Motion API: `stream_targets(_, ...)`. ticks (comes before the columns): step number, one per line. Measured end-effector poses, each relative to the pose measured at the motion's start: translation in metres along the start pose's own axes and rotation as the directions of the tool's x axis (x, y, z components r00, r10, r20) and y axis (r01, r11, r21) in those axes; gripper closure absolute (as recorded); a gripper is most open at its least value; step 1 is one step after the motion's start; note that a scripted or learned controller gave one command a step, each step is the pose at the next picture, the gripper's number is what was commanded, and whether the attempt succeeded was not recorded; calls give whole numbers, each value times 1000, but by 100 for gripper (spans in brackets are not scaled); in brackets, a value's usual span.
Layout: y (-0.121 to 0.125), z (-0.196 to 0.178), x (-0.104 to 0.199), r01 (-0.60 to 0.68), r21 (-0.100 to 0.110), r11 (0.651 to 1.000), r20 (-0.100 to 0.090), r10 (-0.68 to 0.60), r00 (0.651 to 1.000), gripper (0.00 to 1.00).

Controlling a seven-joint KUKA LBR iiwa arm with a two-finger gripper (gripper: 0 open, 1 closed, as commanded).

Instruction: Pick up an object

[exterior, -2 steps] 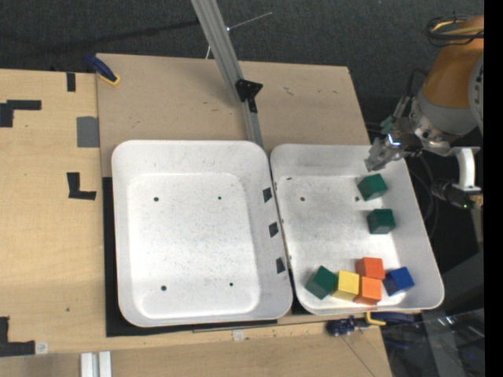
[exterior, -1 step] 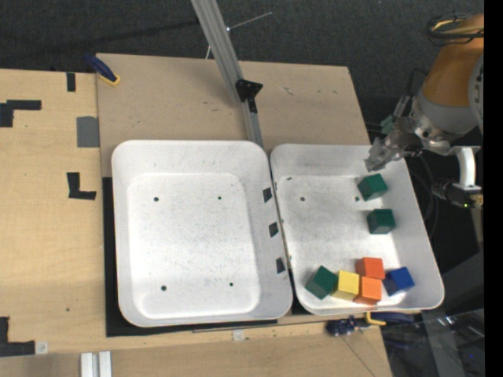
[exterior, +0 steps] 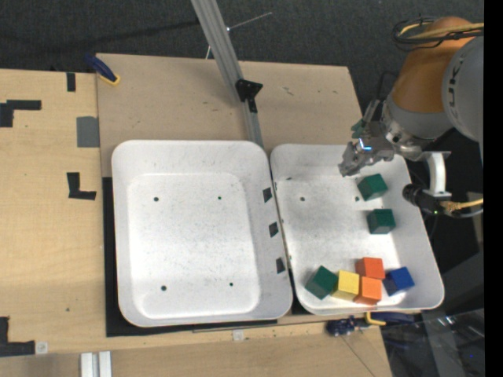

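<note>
My gripper (exterior: 355, 163) hangs over the far part of the right bin (exterior: 314, 210), just up and left of a green block (exterior: 372, 186). A second, darker green block (exterior: 381, 221) lies a little nearer. Along the bin's near edge sits a cluster: a green block (exterior: 321, 281), a yellow block (exterior: 347, 283), two orange blocks (exterior: 370, 268) (exterior: 369, 289) and a blue block (exterior: 399, 280). Nothing shows between the gripper's tips.
The left bin (exterior: 192, 226) lies beside the right one, with small black clips between them. A slanted metal rail (exterior: 224, 42) runs down to the bins' far edge. The wooden bench (exterior: 47, 171) extends left.
</note>
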State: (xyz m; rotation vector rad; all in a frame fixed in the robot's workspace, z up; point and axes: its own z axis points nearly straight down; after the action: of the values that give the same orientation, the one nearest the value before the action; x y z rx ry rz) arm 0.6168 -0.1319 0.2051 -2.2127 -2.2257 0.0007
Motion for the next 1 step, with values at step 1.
stream_targets(1,-7,-5,50,0,0,1000,0,0,1000,100)
